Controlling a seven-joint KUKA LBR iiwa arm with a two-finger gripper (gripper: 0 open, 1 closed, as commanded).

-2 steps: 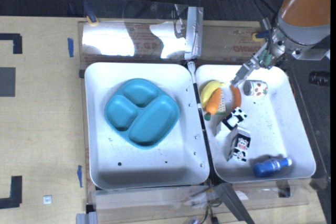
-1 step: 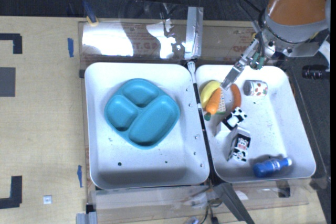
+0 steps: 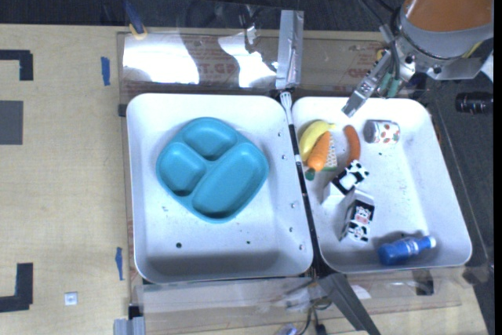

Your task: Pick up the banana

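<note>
Right now we see the banana (image 3: 312, 139) lying in the upper left part of the right-hand bin (image 3: 439, 192), close to the wall shared with the left bin, and it is crowded: an orange carrot-like toy (image 3: 321, 154) lies against it and a red-orange piece (image 3: 352, 143) sits just beside that. Our gripper (image 3: 357, 100) hangs over the bin's upper rim, above and to the right of the banana, well clear of it; we cannot tell how far its fingers are parted, and nothing shows between them. We judge the main risk to be a descent that lands on the neighbours instead, or pinches banana and carrot together. The near wall could also block one finger, and the curved banana may slip out.
</note>
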